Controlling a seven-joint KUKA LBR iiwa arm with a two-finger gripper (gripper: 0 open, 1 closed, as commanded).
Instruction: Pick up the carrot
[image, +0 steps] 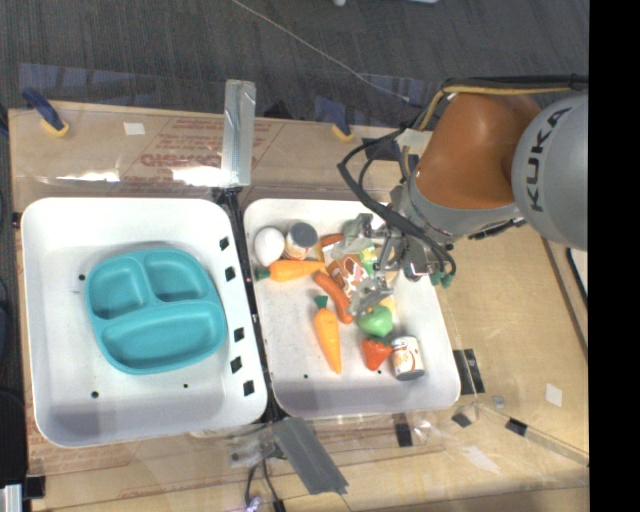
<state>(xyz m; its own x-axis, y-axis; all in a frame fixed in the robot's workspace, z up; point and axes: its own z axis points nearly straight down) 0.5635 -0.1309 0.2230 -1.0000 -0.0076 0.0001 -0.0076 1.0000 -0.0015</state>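
Note:
The carrot is an orange cone lying in the right bin, its tip pointing toward the near wall. My gripper hangs low over the bin's right half, up and to the right of the carrot and apart from it. It sits above a green round fruit and beside a printed packet. Nothing shows held in it.
A second orange vegetable, a white egg, a tin, a red sausage-like piece, a red fruit and a small can crowd the right bin. A teal divided plate lies in the left bin.

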